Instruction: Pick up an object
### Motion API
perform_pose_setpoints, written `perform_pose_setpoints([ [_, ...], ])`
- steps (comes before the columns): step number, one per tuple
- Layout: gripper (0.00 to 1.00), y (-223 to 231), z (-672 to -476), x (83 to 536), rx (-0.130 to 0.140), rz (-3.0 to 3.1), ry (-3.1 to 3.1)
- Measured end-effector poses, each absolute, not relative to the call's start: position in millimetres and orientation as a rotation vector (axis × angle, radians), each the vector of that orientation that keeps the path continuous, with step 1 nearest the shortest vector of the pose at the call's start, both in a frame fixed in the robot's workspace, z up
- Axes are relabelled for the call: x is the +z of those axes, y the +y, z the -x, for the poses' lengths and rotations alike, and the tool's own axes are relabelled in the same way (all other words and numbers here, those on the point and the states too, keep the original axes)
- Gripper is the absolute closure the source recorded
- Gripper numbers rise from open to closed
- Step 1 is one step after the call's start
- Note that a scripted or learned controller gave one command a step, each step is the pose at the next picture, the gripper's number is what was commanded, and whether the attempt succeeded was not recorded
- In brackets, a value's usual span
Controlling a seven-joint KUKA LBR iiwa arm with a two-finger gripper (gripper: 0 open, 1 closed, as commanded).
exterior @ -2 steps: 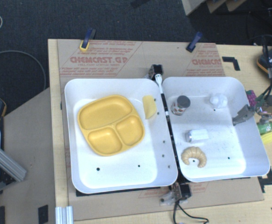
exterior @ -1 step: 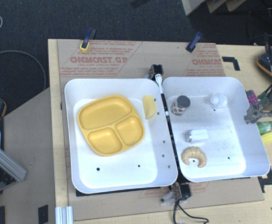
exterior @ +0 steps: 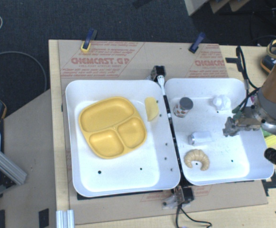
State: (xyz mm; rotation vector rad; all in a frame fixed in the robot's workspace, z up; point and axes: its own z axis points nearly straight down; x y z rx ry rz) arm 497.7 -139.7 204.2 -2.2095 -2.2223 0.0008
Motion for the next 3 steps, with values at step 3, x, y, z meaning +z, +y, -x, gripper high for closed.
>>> perform_pose_setpoints([
  [3, 1.0, 81, -480.4, 356, -0.008, 2.216, -2.231],
])
